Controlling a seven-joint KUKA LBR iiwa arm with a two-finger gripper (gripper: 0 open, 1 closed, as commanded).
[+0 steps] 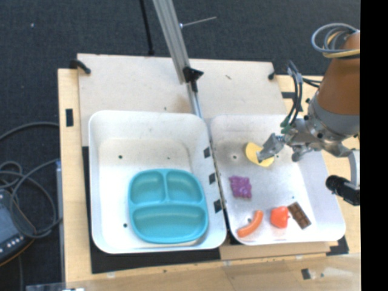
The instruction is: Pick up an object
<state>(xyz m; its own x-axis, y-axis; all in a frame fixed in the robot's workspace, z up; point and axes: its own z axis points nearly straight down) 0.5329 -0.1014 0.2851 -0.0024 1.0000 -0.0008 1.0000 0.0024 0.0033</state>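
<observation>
The right bin (315, 183) holds a yellow piece (253, 152) at its back, a purple lump (240, 187) in the middle, and an orange carrot-shaped piece (250, 224), a red-orange ball (279, 217) and a brown bar (299, 215) along the front. My gripper (281, 156) hangs low over the back of this bin, open. Its left finger (268, 151) overlaps the yellow piece's right edge, and nothing sits between the fingers. The arm comes in from the right with its orange band above the wrist.
The left bin (100, 132) holds a teal divided plate (167, 206) near its front. A slanted metal pole (173, 29) rises from the bench behind the wall between the bins. Cables lie on the floor at the left.
</observation>
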